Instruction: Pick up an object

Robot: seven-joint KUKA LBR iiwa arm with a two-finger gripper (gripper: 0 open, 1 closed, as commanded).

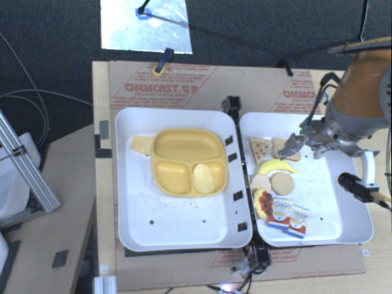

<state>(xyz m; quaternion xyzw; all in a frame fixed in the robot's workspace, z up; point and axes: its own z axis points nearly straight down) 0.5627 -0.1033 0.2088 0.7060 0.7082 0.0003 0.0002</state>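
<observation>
Lying at six o'clock in the right white bin [352, 225], a red-and-white packet [288, 216]; fingers [293, 144] hovering above, grip indiscernible.

This is a robotics lab. 2 white bins [184, 241] sit on a protective board [177, 84] printed with a maker's name, atop a bench [64, 182]. An aluminium frame rail [27, 170], loose cables [37, 97] over dark carpet [49, 23] and a grey-and-orange industrial arm [361, 94] mark it.
</observation>
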